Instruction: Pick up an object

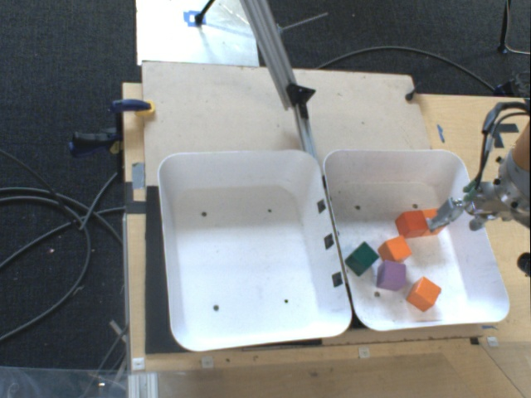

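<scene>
- Orange-red, blocky and matte, the small plastic cube (411, 223) lies in the right white bin (465, 172), toward its right wall; its top face is lit, its near side darker
- the grey two-finger gripper (444, 215) reaches in over that wall, its tip touching or just beside this cube; whether its fingers are spread or pinching, I cannot tell
- nearby lie a smaller orange cube (395, 249), a dark green cube (362, 259), a purple cube (392, 275) and another orange cube (424, 293)
- the left white bin (178, 189) sits alongside
</scene>
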Robot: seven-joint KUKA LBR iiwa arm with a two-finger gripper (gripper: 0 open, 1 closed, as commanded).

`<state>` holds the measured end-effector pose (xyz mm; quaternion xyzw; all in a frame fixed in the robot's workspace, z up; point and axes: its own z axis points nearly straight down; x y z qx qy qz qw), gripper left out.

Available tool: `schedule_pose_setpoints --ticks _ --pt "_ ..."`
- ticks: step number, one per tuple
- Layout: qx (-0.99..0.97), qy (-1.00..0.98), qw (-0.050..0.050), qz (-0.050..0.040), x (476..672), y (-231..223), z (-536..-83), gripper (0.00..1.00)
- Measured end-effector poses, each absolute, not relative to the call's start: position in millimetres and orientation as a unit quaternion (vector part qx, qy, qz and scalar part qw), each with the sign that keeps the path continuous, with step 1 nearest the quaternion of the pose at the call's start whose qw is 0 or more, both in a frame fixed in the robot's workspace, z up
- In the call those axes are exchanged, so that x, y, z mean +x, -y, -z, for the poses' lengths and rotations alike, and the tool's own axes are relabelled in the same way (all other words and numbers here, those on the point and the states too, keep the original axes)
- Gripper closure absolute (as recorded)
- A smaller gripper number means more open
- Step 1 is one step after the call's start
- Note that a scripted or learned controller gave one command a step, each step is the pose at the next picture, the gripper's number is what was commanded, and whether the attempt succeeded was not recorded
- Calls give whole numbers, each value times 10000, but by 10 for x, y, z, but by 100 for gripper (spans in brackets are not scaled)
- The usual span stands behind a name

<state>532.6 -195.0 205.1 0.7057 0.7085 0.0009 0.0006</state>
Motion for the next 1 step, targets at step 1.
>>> schedule_pose_setpoints --ticks 1 --pt "7052 -7090 -8 6 5541 1893 -869 0"
